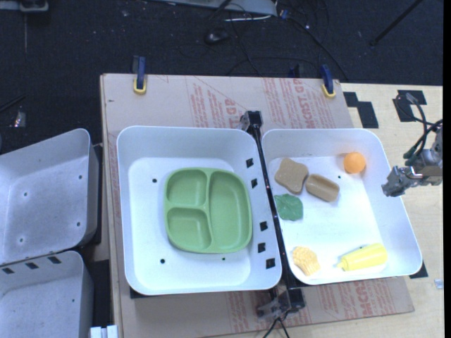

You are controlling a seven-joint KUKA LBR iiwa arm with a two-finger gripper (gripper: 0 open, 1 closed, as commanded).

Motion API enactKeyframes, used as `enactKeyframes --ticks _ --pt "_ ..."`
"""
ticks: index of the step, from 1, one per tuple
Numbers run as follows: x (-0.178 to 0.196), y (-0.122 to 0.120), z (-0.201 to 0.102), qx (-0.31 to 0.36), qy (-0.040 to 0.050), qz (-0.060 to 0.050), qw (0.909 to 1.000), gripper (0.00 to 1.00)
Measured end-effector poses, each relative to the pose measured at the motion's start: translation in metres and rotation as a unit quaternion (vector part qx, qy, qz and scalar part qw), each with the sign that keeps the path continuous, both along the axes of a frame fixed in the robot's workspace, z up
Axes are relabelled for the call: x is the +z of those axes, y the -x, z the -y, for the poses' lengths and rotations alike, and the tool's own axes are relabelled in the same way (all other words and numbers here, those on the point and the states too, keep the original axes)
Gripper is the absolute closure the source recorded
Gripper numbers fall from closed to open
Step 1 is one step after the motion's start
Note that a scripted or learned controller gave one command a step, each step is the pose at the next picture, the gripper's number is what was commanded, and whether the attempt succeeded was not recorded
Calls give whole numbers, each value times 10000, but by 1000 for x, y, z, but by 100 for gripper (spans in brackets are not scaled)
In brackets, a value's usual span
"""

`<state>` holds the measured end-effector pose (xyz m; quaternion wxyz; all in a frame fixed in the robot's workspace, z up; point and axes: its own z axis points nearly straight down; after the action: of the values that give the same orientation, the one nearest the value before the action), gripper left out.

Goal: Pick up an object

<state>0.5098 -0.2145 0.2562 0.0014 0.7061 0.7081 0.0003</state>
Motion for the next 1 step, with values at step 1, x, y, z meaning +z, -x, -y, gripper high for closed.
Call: enactKeyframes --ticks 1 --pt "6 -9 -57 24 -12 -7 10000 100"
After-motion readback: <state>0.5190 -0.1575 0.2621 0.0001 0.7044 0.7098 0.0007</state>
